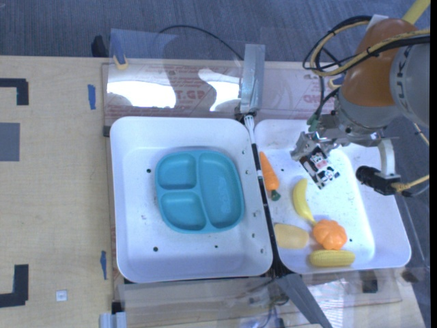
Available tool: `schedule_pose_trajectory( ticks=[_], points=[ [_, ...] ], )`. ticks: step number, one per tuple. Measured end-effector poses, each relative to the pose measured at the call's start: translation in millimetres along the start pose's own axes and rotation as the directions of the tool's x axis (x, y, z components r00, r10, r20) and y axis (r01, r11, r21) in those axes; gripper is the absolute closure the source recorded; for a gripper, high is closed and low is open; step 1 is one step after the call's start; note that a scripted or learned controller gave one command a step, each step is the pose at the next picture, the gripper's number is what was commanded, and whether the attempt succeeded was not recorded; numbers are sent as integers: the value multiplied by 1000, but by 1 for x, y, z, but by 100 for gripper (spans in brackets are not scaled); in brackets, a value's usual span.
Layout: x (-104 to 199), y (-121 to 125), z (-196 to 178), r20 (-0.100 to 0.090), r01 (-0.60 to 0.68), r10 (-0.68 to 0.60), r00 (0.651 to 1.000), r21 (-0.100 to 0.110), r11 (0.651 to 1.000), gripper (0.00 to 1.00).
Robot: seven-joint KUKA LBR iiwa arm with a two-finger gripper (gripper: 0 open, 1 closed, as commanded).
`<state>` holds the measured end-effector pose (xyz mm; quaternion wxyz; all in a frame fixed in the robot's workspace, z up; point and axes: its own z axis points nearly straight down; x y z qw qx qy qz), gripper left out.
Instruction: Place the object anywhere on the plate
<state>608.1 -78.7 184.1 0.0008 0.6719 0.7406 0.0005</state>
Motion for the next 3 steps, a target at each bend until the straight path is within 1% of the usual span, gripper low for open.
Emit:
schedule_pose_trajectory(
  ticks=[1,2,3],
  points=[
    [84,-1,0,-4,160,-160,987,5,987,100],
    [165,-12,0,-5,178,-178,984,6,984,100],
    [161,-11,0,-2,172,-172,985,7,985,0]
  ],
)
